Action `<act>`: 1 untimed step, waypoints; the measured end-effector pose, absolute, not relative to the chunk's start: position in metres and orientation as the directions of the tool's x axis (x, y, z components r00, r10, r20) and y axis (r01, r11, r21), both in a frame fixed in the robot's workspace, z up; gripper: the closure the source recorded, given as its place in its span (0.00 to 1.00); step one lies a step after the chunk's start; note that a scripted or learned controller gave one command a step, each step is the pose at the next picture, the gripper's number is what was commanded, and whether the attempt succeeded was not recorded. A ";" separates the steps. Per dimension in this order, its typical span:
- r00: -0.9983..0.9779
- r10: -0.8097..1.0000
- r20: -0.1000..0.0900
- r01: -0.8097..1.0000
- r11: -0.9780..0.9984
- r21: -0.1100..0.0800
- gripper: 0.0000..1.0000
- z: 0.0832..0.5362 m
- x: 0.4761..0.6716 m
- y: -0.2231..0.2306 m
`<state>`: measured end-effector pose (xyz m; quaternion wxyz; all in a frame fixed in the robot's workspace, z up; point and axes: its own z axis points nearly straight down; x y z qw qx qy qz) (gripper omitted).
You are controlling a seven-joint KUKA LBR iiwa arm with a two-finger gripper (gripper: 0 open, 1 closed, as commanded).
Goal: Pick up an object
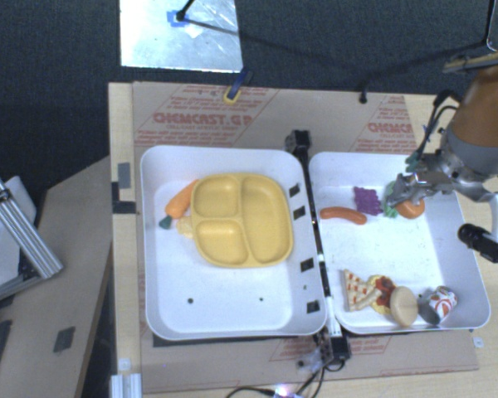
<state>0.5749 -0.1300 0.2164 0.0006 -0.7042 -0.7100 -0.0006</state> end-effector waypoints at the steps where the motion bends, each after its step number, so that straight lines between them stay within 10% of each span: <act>1: -0.010 1.000 0.002 1.000 0.010 0.000 1.00 0.209 0.576 -0.078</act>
